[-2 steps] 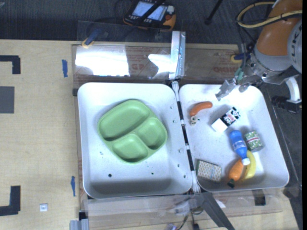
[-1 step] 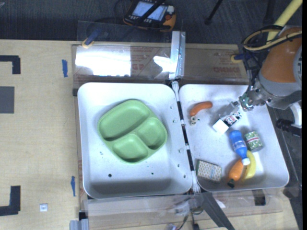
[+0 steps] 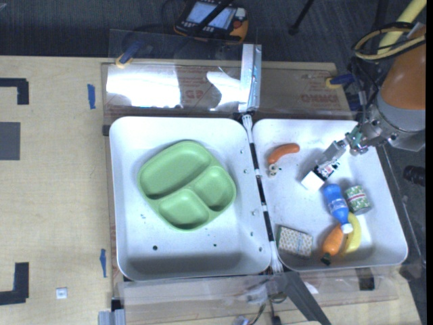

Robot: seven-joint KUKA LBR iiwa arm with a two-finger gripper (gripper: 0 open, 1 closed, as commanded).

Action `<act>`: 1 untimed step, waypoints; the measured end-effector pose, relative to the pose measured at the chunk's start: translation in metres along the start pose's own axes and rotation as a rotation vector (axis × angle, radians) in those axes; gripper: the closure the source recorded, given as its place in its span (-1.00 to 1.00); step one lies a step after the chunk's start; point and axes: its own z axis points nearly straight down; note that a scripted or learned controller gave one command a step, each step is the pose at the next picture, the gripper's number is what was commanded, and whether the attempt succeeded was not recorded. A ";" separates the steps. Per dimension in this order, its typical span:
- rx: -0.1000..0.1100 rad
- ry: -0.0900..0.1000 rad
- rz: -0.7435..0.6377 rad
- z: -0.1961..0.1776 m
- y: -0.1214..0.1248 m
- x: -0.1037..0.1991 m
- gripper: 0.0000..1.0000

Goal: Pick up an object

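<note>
Two bins (image 3: 128,202) | gripper (image 3: 323,171) over right bin | writing unreadable

Divided plate (image 3: 187,184) in left bin (image 3: 128,141), sausage (image 3: 282,152), bottle (image 3: 335,202), banana (image 3: 352,235), sponge (image 3: 295,240) in right bin (image 3: 385,181)

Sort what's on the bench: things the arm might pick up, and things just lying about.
Candidates, right bin:
orange sausage-shaped toy
blue bottle
banana
green patterned roll
speckled sponge

Lying about:
green divided plate, left bin
handheld controller, beyond the bench
</note>
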 end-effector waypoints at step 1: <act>-0.002 -0.001 0.081 0.107 -0.072 -0.006 -1.00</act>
